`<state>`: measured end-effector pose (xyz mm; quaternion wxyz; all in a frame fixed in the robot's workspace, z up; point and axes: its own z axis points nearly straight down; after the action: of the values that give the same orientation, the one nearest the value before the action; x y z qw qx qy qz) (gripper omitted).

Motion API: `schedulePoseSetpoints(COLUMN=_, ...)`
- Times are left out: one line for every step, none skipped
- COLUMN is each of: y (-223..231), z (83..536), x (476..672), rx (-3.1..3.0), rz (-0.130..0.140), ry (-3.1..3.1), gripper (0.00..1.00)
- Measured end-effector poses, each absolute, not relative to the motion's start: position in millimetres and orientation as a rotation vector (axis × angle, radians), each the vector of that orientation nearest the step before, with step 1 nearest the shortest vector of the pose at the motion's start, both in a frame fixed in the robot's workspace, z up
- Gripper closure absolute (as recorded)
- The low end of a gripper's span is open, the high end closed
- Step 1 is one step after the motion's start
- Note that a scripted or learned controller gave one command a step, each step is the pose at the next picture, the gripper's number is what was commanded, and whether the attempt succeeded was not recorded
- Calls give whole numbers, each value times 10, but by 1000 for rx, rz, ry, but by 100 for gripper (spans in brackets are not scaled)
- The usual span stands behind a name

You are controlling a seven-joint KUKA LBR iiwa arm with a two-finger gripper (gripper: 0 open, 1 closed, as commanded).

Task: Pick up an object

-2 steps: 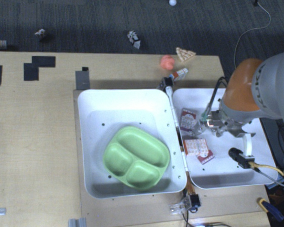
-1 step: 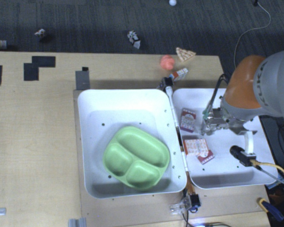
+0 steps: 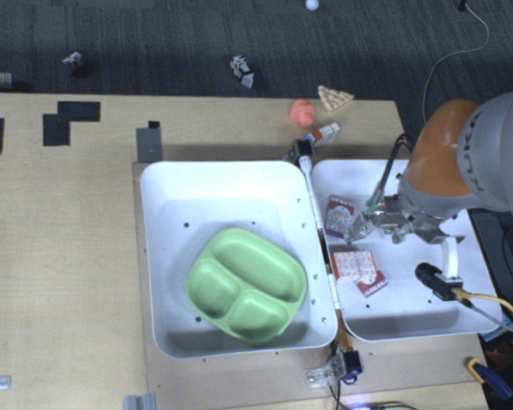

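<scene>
Left bin: glossy green three-compartment plate, rounded, tilted | right bin: two flat red-and-white packets; gripper over the upper packet, grip state cannot tell | bench: pale wood; dark ribbed carpet beyond

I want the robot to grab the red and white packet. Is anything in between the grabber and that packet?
Nothing visible is in the way. The gripper hangs in the right bin, just above the red and white packet. A second packet lies to its upper left, off that path.
</scene>
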<state>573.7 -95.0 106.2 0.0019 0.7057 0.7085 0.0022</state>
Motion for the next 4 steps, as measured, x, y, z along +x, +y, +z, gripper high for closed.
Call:
schedulePoseSetpoints(y=-902, z=874, x=5163, rx=2212, rz=11, ry=2217, gripper=0)
schedulePoseSetpoints(y=-897, z=989, x=5186, rx=2207, rz=18, ry=2215, gripper=100)
schedulePoseSetpoints(y=-896, z=988, x=5184, rx=2207, rz=18, ry=2216, gripper=0)
schedulePoseSetpoints(y=-861, z=876, x=5056, rx=2212, rz=12, ry=2214, gripper=0)
